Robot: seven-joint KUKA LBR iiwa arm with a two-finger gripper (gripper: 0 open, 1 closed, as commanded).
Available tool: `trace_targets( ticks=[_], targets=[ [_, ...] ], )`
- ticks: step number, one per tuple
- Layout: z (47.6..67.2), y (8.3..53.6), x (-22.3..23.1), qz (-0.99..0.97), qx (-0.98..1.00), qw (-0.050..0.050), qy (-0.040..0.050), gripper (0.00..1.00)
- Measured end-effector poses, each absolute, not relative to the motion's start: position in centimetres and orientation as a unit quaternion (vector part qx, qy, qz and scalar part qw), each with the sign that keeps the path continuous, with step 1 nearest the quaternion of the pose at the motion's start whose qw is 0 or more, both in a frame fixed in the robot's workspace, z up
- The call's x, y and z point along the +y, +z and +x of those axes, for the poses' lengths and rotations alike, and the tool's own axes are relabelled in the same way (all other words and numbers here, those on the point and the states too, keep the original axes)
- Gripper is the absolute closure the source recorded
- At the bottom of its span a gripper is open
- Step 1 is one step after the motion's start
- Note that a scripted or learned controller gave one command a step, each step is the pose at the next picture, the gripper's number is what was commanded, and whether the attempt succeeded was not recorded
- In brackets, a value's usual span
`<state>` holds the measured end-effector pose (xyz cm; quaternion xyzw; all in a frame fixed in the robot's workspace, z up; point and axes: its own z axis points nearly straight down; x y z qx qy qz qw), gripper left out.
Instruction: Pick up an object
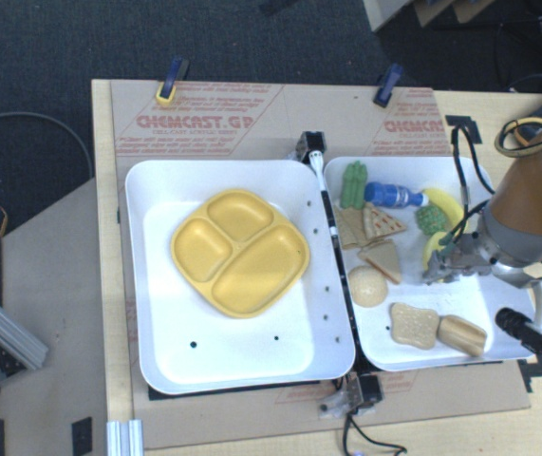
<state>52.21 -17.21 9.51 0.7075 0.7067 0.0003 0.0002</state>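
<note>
Nearest me lie a tan bread-shaped block (462,332) and a pale toast-slice toy (414,324). My gripper (444,263) hangs above the right white bin (375,350), by the yellow plastic banana (439,218); I cannot tell its grip. I should descend squarely over it.

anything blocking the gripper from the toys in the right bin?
Nothing visible does. The gripper is already low inside the right white bin, beside the yellow banana-shaped toy and green bumpy toy. The tan bread-slice toy and brown loaf-shaped block lie just below it in the view, uncovered.
</note>
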Motion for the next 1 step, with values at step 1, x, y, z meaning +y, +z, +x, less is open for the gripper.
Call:
trace_targets(
  ticks=[1],
  targets=[
    [52.69,13.93,-16.83,0.707,0.707,0.003,0.0012,1.0]
  ],
)
